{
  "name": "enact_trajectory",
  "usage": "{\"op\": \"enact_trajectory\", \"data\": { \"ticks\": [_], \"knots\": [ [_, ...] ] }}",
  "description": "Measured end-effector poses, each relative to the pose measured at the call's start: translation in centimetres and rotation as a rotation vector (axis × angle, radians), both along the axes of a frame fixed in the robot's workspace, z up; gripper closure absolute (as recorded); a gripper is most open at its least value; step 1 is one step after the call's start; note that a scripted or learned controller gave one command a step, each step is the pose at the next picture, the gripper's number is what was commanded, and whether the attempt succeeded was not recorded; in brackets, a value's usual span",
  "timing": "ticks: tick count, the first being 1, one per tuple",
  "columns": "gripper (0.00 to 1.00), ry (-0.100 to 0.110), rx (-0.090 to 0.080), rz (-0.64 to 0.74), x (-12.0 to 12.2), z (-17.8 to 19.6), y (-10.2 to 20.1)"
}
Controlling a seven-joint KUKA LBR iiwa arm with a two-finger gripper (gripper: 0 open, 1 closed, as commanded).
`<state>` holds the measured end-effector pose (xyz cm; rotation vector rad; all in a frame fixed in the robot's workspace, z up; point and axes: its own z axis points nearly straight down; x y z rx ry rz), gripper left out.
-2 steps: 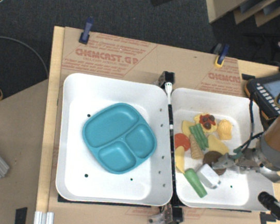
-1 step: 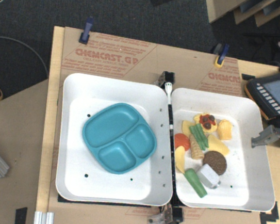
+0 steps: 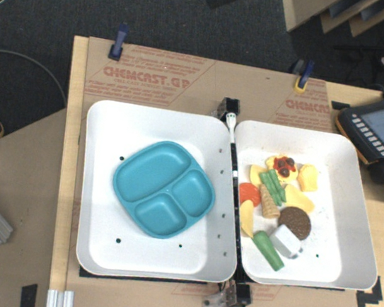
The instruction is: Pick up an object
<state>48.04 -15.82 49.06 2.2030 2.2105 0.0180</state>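
Overlapping toy foods point(image 3: 278, 206) blur together in right bin point(image 3: 352, 230).

toy food pile point(image 3: 278, 201), right bin point(image 3: 355, 209)

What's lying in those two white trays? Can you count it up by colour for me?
Blue divided plate: 1
Green pieces: 2
Yellow pieces, roughly: 4
Red-orange piece: 1
Brown round piece: 1
White block: 1
Tan ridged piece: 1
Total: about 11

I see the desk point(image 3: 75, 167) covered by a printed cardboard sheet point(image 3: 189, 77), with two white bins side by side on it: the left bin point(image 3: 93, 242) and the right bin point(image 3: 350, 244), edges touching.
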Motion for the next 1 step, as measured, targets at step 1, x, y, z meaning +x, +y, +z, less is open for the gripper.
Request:
{"op": "enact_trajectory", "data": {
  "ticks": [1],
  "knots": [
    [1.00,0.015,0.002,-0.002,0.00,0.13,-0.02]
  ]
}}
